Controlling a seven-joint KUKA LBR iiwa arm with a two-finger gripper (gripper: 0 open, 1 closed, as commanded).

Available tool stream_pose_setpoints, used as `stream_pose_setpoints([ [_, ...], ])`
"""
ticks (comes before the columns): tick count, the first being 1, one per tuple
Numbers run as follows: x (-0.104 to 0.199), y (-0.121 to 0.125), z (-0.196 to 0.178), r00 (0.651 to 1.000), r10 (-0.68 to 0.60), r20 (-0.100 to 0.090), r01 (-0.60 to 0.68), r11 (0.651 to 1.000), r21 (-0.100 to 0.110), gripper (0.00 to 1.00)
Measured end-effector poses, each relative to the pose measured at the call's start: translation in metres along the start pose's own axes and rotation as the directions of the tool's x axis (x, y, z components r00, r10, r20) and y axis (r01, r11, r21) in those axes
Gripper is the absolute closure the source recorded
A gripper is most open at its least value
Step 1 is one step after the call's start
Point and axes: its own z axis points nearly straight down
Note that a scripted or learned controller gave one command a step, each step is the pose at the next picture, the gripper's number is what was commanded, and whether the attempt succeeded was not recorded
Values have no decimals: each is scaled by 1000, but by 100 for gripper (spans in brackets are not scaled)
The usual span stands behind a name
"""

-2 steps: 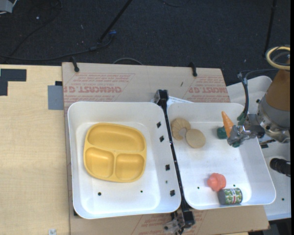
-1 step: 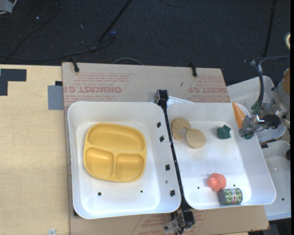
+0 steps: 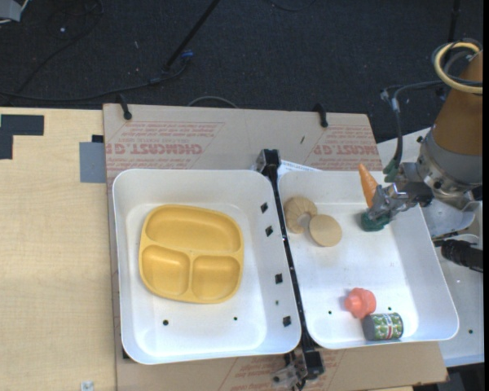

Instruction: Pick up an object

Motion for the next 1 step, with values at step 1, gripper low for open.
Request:
stream_pose_setpoints([
  [1, 48, 22, 22, 1000, 1, 0, -1, 1000, 3, 100],
])
